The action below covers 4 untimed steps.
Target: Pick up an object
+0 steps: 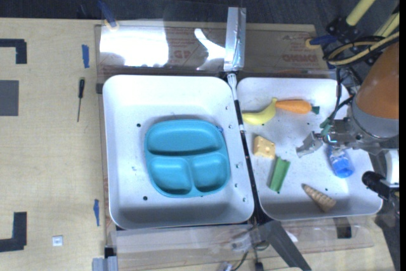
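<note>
Pincer (309, 145): low over the right bin, at about 3 o'clock of it, metal tips aimed toward 9 o'clock; whether the tips are apart or together I cannot tell, and nothing shows between them
Arm (380, 98): grey with orange band, reaching in from 3 o'clock
Right bin (288, 201): holds all the loose pickable objects
Blue bottle (341, 164): just beside the wrist at its 5 o'clock, partly under the arm
Cheese wedge (264, 148): near the pincer at its 9 o'clock, apart from it
Green stick (278, 174): near the pincer at its 7 o'clock, lying tilted
Banana (261, 113): at 11 o'clock of the pincer, its tip touching the carrot (294, 106)
Cone (318, 196): at 6 o'clock, near the bin's front wall
Left bin (120, 155): carries a blue divided tray (186, 156)
Bench (44, 155): bare wood at 9 o'clock of both bins
Risk, judged: the pincer sits between objects rather than over one, so a closure may catch only air
Risk, judged: the blue bottle looks smooth and round, so a push from the wrist may roll it away
Risk, judged: the cheese wedge may slide off sloped faces if pinched off-centre
</note>
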{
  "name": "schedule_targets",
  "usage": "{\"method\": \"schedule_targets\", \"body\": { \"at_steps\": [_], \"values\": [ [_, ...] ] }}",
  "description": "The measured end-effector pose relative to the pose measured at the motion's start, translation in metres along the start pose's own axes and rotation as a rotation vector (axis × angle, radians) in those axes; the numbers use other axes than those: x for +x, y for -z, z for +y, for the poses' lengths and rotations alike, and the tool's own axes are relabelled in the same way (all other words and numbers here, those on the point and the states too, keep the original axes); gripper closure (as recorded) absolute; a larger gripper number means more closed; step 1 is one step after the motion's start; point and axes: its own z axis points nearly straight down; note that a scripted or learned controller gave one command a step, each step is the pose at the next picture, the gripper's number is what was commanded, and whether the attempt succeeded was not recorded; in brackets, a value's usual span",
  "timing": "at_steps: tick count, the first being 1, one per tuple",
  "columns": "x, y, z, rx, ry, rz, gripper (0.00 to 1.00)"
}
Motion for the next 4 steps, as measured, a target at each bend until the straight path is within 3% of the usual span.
{"method": "schedule_targets", "body": {
  "at_steps": [1,2,3,4],
  "values": [
    [-0.028,-0.041,0.022,-0.028,-0.001,0.002,0.0],
    [-0.055,0.022,0.04,-0.013,0.213,-0.005,0.0],
    [-0.034,0.028,0.02,-0.007,0.101,0.0,0.0],
    [-0.063,-0.053,0.044,-0.016,0.16,0.006,0.0]
  ]
}}
